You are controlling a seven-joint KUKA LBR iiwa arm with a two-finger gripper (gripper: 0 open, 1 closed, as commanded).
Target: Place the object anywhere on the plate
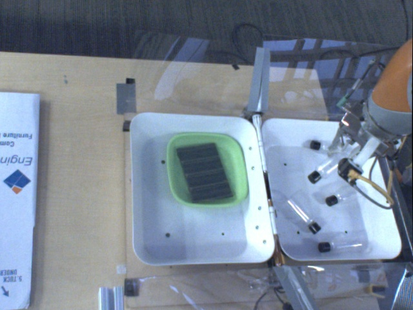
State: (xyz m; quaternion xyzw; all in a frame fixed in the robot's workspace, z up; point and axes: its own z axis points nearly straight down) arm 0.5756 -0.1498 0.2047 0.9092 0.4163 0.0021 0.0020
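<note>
So the dark ridged block is lying flat on the green plate, pretty much centred and turned a bit off square to the rim. That plate sits in the left bin, toward its far edge and nearer the right wall than the left one.

Over in the right bin there are a handful of clear tubes with black caps scattered about, a couple near the middle and two more down by the near edge. The arm comes in over that bin's far right corner, orange band showing, and the jaws hang low right next to one of those tubes. Honestly can't tell if they're clenched or released, way too small and glare-y.

A white printed box lies along the counter's left edge, well apart from both bins.
</note>
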